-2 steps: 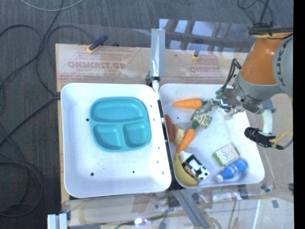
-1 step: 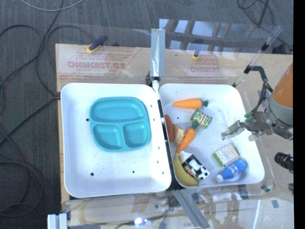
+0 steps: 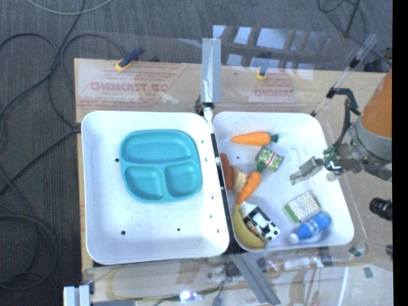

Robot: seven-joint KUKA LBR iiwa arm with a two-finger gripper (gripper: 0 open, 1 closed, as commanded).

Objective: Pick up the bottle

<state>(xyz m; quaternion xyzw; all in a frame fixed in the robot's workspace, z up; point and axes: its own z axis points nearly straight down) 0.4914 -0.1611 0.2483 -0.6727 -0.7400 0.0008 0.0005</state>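
1. Camera view, layout: 2 white bins sit side by side. The left bin [image 3: 95,190] holds a teal divided tray [image 3: 160,164]. The right bin [image 3: 331,139] holds the clutter.
2. Camera view, the task's thing: the bottle [image 3: 310,227], blue with a white cap, lies on its side at about 5 o'clock in the right bin, close to the near wall. Its cap points toward 8 o'clock. A small checkered packet [image 3: 302,205] lies just beside it, at the bottle's 11 o'clock.
3. Camera view, other contents: 1 carrot [image 3: 254,138] lies at the bin's 12 o'clock, a green can [image 3: 269,159] just below it, and a second carrot [image 3: 248,186] near the centre. A banana [image 3: 247,232] with a black-and-white toy [image 3: 261,224] on it lies at 7 o'clock.
4. Camera view, the arm: the gripper [image 3: 307,171] hangs over the right bin at about 3 o'clock, reaching in from the right. Its fingers look parted and hold nothing.
5. Step in hand, as a judgement: this looks like the approach, with no grasp made yet. The bottle sits at the gripper's 6 o'clock, apart from it.
6. Next move, as a judgement: the gripper needs to travel toward 6 o'clock, line its fingers across the bottle's narrow width, and descend clear of the packet and the bin wall.
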